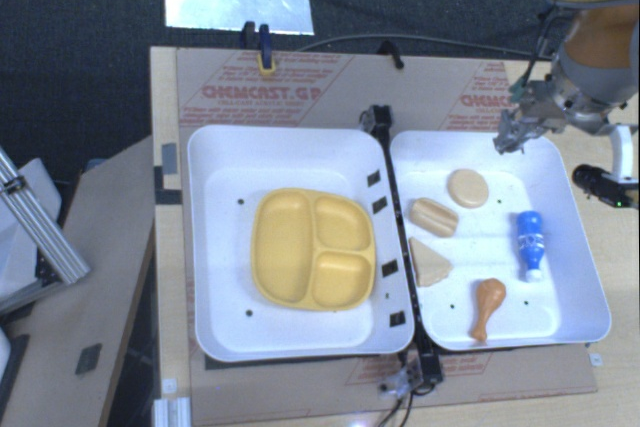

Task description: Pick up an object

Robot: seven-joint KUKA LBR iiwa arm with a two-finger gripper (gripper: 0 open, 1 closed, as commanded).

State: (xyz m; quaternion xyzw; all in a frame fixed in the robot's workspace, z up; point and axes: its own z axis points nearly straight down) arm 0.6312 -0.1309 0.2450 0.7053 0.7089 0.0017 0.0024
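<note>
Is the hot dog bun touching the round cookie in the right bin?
Apart. The camera view shows a strip of white bin floor between the hot dog bun and the round cookie.

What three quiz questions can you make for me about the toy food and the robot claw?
1. True or false: the yellow plate lies in the left bin.
2. What lies nearest the blue bottle? A) drumstick B) hot dog bun C) yellow plate
3. Fill in: the claw hovers over the far edge of the ___ bin.

Key: 1 true; 2 A; 3 right.
</note>
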